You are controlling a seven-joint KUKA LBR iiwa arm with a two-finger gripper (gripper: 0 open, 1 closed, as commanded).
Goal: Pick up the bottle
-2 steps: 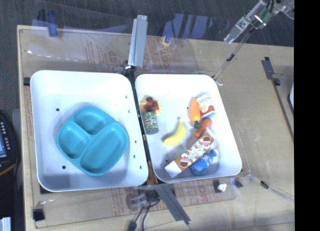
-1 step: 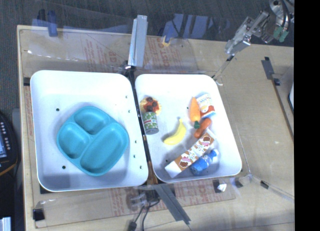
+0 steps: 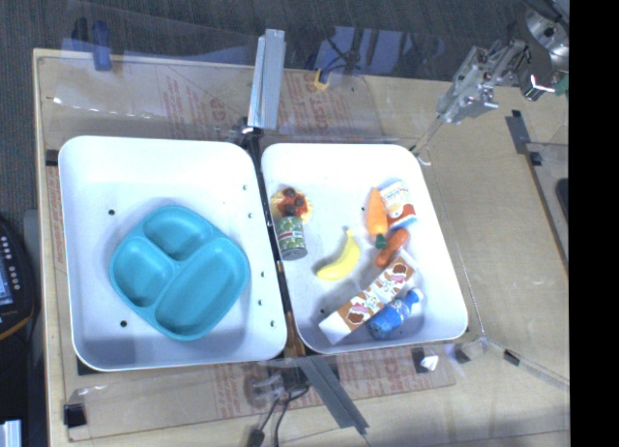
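No legible text: printing on the carton (image 3: 370, 299) and bench (image 3: 484, 232) too blurred.

Grey arm with a metal gripper (image 3: 462, 97)

The gripper is bare silvery metal, a cluster of small plates and rods tapering to thin jaws. Above it sits a grey, rounded wrist housing, with an orange band at the frame's top corner and dark cabling beside it.

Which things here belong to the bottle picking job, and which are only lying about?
Job: small green-labelled bottle; grey metal gripper above the right bin's far corner.

Lying about: yellow banana; orange carrot; long printed carton; blue divided plate in the left bin.
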